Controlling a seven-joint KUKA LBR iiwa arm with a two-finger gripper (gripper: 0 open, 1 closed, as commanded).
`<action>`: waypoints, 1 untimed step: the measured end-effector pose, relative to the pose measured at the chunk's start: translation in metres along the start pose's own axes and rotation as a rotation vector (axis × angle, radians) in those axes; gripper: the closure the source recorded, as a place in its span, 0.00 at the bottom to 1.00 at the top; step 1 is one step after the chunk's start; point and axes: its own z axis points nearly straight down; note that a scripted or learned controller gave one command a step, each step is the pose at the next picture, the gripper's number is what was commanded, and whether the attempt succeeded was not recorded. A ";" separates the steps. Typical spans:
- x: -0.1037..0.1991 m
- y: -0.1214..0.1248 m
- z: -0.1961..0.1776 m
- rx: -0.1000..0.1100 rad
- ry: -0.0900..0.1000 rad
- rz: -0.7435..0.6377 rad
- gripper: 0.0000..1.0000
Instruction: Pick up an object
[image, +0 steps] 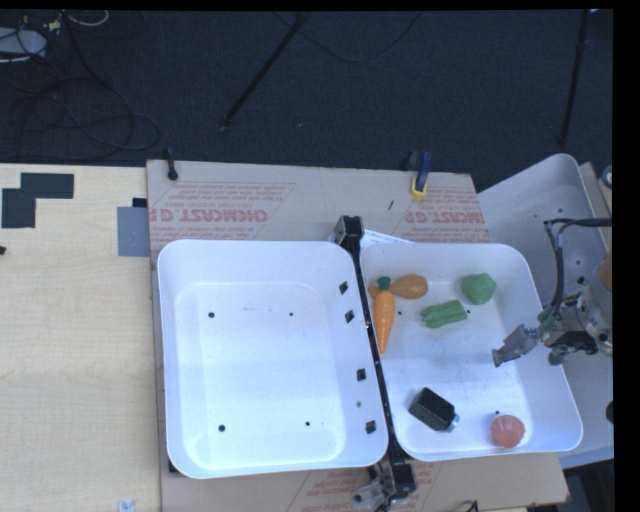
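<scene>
Camera view: gripper (522, 340) at right bin (560, 440) edge, fingers apparently apart, holding nothing.
Pick not yet made; black block (433, 410) and red ball (507, 431) lie below the fingers.

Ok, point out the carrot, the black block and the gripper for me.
carrot (383, 324): camera view, middle of its orange body.
black block (433, 409): camera view, centre of its top face.
gripper (512, 347): camera view, between its fingertips.

Red print runs along the cardboard sheet (300, 205) under the bins, in the upper middle of the frame. It stands upside down and appears to read "CHEMCAST", once left and, partly, once right.
</scene>
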 end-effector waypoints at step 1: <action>-0.001 0.000 -0.010 0.001 0.001 0.001 1.00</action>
